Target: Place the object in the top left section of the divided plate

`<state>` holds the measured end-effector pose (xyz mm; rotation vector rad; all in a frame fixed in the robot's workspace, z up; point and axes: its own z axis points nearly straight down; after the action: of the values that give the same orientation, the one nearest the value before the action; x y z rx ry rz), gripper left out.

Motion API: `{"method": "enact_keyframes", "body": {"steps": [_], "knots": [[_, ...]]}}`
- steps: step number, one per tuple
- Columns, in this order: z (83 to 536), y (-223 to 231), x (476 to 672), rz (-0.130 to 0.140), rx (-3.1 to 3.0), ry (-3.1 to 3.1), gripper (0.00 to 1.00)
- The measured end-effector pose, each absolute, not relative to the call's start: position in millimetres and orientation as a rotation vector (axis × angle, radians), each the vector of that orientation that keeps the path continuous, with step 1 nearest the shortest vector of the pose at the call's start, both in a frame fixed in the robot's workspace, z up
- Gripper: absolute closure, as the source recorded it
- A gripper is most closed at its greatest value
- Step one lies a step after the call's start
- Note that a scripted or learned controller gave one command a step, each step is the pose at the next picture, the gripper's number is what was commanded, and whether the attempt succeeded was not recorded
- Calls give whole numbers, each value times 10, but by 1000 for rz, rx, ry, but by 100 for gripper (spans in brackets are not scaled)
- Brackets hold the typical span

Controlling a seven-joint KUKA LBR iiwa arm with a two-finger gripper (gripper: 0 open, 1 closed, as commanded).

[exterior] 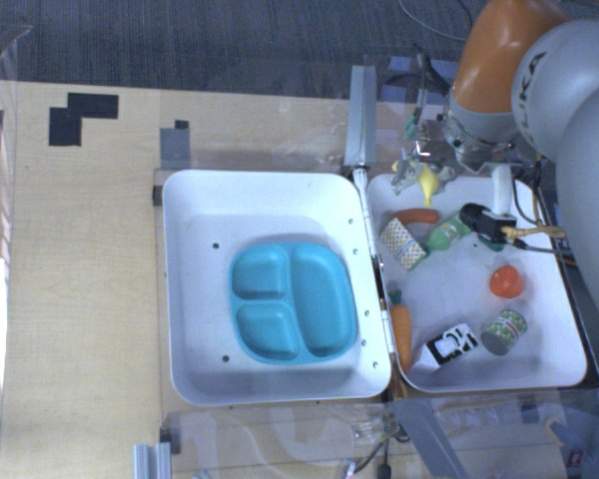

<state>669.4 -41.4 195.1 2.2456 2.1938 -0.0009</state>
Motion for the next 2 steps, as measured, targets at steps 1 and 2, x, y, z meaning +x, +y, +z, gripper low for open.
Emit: {"method": "enact_keyframes", "body": {"steps": [1,2], "knots": [[2088,414,6345,2,1988,2431,100],[1338,2024,5426,-4,1933,2480,100]]}}
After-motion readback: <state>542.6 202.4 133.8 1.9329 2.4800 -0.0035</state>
